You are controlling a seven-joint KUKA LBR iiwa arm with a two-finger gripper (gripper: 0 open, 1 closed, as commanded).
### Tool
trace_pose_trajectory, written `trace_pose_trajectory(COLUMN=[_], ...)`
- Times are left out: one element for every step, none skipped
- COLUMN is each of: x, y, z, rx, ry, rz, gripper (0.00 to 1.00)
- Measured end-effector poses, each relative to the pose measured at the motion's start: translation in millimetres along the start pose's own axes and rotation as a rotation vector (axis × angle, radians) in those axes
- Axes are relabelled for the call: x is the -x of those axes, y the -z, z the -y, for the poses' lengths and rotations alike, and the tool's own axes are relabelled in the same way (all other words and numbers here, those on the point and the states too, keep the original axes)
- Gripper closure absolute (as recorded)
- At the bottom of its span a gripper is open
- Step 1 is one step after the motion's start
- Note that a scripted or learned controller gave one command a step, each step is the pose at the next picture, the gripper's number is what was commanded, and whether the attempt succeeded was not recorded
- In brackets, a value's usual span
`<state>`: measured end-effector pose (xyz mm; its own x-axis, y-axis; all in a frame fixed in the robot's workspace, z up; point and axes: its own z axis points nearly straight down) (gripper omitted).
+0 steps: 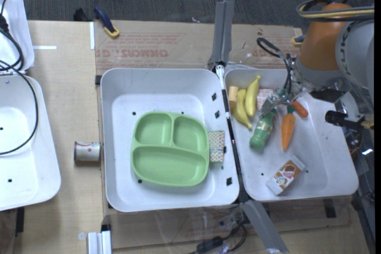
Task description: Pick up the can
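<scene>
Can (87, 152) on bench outside left bin's (110, 146) left wall | jaws (272, 103) over right bin (333, 181), spread unreadable

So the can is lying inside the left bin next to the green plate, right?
Not quite. The can is lying outside the left bin, on the bench just beyond its left wall. The green plate is inside that bin. The camera view shows it.
</scene>
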<state>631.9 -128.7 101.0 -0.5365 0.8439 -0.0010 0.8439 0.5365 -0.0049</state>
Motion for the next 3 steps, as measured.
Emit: trace_pose_trajectory(x=[-28.1,-28.3,10.7], y=[153.7,152.6,47.4], z=[-49.5,-49.2,61.3], rx=[0.007,0.005,0.005], ry=[0.056,0.056,0.395], rz=[0.003,0.001,0.001], gripper=[1.00,0.00,0.00])
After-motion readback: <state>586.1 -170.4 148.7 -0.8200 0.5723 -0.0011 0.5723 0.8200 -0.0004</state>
